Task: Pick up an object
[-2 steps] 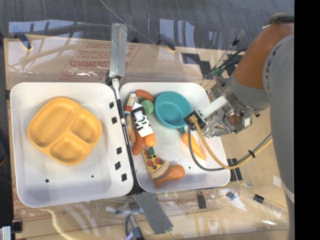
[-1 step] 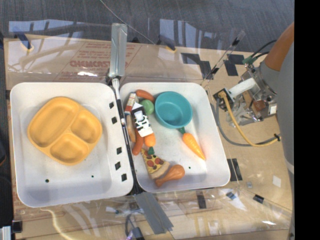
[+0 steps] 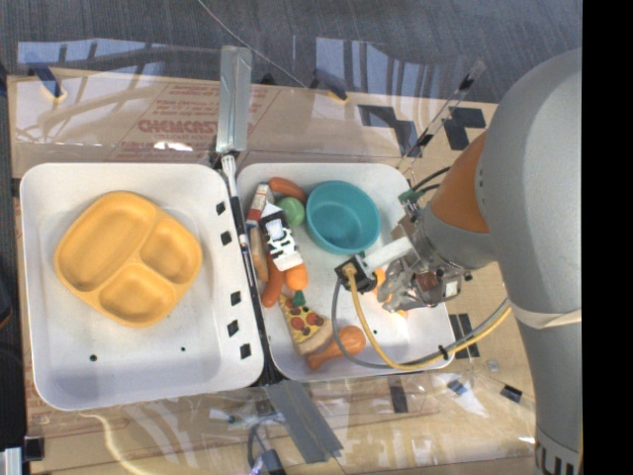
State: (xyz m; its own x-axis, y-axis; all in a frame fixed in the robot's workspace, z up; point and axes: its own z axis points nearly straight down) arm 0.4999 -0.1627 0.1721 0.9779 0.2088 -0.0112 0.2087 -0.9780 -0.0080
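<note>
Toys (image 3: 297, 265) partly behind gripper (image 3: 404, 290)

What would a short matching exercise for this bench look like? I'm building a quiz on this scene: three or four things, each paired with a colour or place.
Things:
1. divided plate
2. bowl
3. pizza slice
4. gripper

Descriptions:
A. teal, upper part of the right bin
B. yellow, in the left bin
C. above the right bin's right side
D. near the right bin's lower edge

Pairs: 1-B, 2-A, 3-D, 4-C
</note>
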